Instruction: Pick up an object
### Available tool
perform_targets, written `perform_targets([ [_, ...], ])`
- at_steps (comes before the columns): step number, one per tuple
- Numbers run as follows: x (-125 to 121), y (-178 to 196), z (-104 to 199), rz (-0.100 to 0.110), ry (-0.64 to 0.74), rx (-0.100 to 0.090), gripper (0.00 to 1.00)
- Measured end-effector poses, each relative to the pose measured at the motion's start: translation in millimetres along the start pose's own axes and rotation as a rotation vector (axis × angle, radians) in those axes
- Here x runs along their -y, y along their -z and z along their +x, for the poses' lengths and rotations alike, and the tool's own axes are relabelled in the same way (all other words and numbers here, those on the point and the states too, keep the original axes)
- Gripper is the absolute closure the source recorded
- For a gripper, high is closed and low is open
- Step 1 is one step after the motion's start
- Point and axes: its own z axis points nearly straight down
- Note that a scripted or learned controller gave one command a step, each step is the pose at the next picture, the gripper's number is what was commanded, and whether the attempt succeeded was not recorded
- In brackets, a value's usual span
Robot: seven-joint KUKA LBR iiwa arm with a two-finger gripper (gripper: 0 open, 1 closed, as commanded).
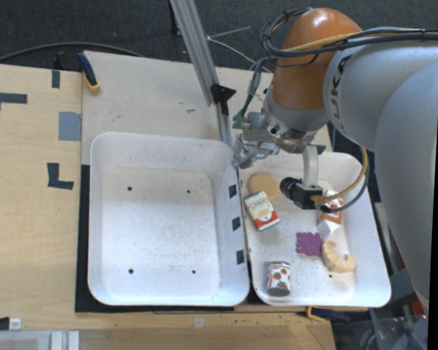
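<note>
**Pincer at the far end of the border between the two bins**

The pincer point(243, 159) hangs over the far end of the border where the two white bins meet, just beside a tan round disc point(262, 184). I cannot tell if the pincer is wide or narrow.

The objects to pick lie in the right-hand bin point(312, 287):
- The tan round disc is at the far side.
- A small printed carton point(262, 211) is just in front of the disc.
- A purple piece point(309, 244) is in the middle.
- A pale bread-like piece point(339, 259) is just beside the purple piece.
- A red and white carton point(331, 220) is a little farther back.
- A small can point(278, 277) with a red label is near the front rim.

The left-hand bin point(158, 226) stands beside it on the worktop point(26, 219).
</note>
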Motion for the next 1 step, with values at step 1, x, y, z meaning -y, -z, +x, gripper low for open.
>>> perform_targets([
  [1,14.5,2.0,54.2,-0.001,0.003,-0.001,1.00],
])
